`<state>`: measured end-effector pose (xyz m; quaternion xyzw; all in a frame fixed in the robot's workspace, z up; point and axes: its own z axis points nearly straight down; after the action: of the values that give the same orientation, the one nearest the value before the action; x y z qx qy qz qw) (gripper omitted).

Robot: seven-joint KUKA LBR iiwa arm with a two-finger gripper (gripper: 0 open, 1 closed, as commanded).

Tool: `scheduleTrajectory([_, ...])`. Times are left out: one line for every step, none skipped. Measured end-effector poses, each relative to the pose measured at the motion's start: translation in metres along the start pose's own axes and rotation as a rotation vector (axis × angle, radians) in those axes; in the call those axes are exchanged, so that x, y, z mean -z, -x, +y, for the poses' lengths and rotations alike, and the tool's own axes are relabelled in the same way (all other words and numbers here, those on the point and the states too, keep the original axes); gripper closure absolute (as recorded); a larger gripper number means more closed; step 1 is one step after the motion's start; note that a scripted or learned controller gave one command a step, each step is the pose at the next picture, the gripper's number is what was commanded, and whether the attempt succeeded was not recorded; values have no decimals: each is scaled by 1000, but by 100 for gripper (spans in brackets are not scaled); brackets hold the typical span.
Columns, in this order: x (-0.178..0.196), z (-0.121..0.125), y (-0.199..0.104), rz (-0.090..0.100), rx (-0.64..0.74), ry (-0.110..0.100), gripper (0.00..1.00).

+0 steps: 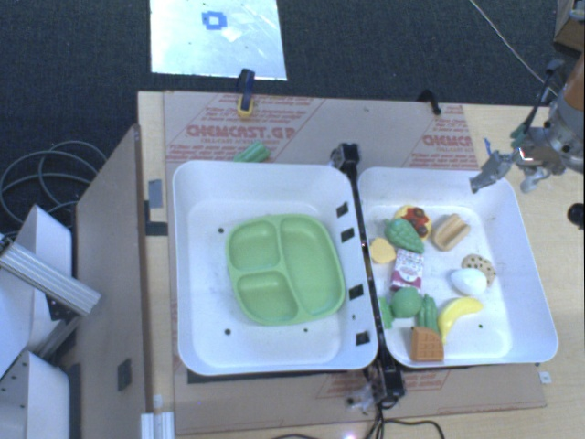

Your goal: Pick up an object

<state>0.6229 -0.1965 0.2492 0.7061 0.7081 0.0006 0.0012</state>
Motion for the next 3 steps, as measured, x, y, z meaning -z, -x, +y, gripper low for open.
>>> scheduleTrajectory([-7,-53,-48,3,3,-5,0])
scheduleTrajectory([34,-88,-137,4,9,0,0])
scheduleTrajectory([-15,-71,-209,3,8,-5,0])
